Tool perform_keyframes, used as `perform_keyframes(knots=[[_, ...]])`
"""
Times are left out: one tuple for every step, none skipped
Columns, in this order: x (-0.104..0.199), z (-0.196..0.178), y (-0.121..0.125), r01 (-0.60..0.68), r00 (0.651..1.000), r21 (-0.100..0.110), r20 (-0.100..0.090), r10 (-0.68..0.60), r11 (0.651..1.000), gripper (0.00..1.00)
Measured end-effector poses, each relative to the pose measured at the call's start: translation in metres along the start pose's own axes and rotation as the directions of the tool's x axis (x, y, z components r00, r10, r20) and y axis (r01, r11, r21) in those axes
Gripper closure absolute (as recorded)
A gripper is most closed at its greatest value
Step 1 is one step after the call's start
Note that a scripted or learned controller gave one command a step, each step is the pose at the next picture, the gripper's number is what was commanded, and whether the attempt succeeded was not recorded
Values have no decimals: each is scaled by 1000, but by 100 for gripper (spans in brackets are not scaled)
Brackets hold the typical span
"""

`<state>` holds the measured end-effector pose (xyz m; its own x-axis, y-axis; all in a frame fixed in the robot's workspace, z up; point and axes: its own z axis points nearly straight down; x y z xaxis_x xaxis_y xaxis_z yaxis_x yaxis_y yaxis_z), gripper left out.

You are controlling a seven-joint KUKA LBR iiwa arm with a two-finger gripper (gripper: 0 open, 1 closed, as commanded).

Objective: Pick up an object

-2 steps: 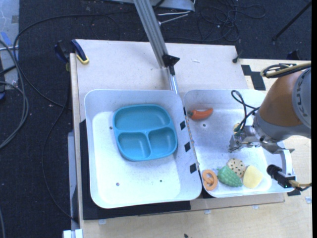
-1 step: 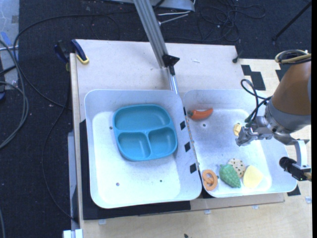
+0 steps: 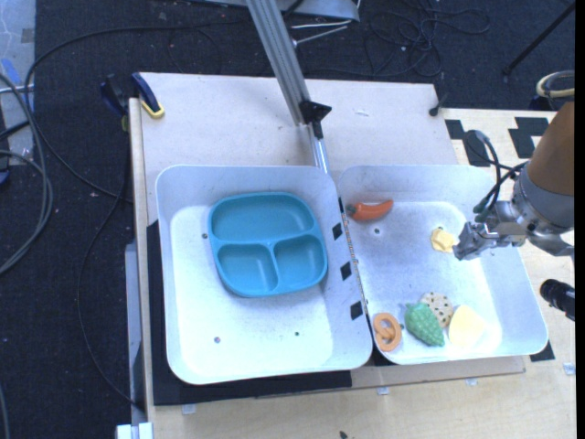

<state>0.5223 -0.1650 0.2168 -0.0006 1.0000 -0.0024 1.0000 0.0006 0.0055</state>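
My gripper (image 3: pixel 466 245) hangs low over the right bin (image 3: pixel 512 286), at its right-middle part. A small yellow piece (image 3: pixel 443 240) lies just left of the fingertips, close to or touching them. An orange carrot-like toy (image 3: pixel 370 209) lies at the bin's upper left. Along the bin's front edge sit an orange ring (image 3: pixel 387 330), a green bumpy toy (image 3: pixel 425 325), a speckled cookie-like piece (image 3: pixel 440 307) and a pale yellow wedge (image 3: pixel 466 326).
The left bin (image 3: pixel 183 337) holds a blue three-compartment tray (image 3: pixel 269 243). A grey metal pole (image 3: pixel 279 44) slants down to the bins' shared edge at the back. Cables trail over the dark floor around the bench.
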Motion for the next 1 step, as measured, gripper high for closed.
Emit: perform_keyframes(knots=[[0, -13, 1, 1, 1000, 3, -1, -1, 1000, 100]])
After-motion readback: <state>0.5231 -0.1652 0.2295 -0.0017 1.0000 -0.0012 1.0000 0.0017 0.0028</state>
